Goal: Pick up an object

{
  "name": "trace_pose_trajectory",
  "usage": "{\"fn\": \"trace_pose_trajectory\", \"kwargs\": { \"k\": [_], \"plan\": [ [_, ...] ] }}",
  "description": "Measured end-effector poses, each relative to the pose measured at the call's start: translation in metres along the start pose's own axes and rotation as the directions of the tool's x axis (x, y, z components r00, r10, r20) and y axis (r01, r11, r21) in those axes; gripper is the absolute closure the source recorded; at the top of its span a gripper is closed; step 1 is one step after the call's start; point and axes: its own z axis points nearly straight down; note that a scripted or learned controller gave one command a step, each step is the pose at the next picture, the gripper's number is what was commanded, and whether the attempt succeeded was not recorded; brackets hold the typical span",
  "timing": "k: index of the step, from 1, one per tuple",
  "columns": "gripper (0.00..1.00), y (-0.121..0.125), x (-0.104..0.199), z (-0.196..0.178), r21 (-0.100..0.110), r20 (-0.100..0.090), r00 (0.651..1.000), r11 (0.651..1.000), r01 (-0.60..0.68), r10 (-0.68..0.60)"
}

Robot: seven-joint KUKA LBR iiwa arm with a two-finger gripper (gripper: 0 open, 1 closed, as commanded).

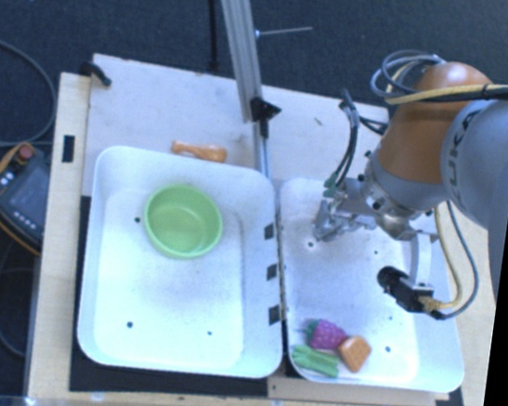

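Jaws of the arm, right of centre, hang over the right bin's upper part; their opening cannot be told. Purple toy, orange toy and green toy cluster at its lower edge. Left bin holds a green bowl. An orange piece lies on the bench above.

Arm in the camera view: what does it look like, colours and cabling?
The arm is grey with a rounded orange band above the wrist. Pale and yellowish cables loop over the orange section. Dark cables run down to a small metallic pincer. A black fitting hangs off the wrist on a yellow-tinted cable.
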Motion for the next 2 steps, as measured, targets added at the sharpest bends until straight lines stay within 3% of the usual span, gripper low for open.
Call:
{"fn": "trace_pose_trajectory", "kwargs": {
  "k": [2],
  "plan": [
    [1.0,0.047,0.094,-0.014,-0.001,-0.001,1.0,1.0,-0.001,0.001]
  ]
}}
